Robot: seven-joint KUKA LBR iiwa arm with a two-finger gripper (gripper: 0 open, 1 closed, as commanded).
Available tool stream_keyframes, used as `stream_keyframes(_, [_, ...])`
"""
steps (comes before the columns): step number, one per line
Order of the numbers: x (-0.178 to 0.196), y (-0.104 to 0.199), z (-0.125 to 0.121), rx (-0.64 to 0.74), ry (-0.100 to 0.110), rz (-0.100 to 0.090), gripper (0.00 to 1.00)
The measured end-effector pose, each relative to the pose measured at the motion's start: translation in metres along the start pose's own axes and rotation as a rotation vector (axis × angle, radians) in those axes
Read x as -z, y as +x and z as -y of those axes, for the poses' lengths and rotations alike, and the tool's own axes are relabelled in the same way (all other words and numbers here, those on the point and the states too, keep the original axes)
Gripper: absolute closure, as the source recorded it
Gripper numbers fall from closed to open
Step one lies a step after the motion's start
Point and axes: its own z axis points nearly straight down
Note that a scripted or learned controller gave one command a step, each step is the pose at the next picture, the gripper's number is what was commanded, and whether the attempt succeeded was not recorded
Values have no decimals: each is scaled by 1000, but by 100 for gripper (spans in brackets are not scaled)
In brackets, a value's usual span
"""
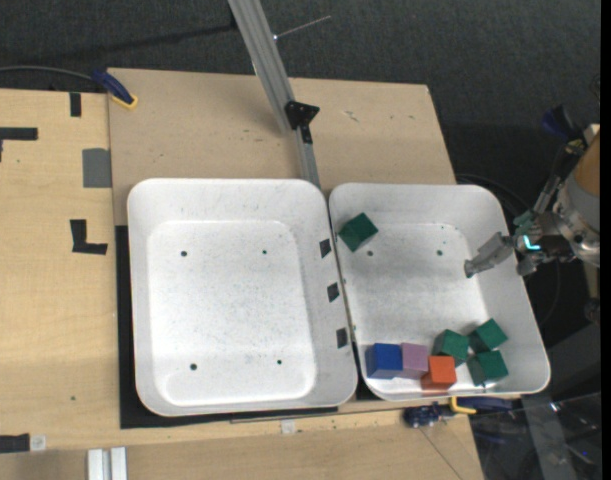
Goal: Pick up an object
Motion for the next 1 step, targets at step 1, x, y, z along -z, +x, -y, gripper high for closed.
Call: stream_keyframes(1, [2, 0, -1, 1, -4, 1, 0])
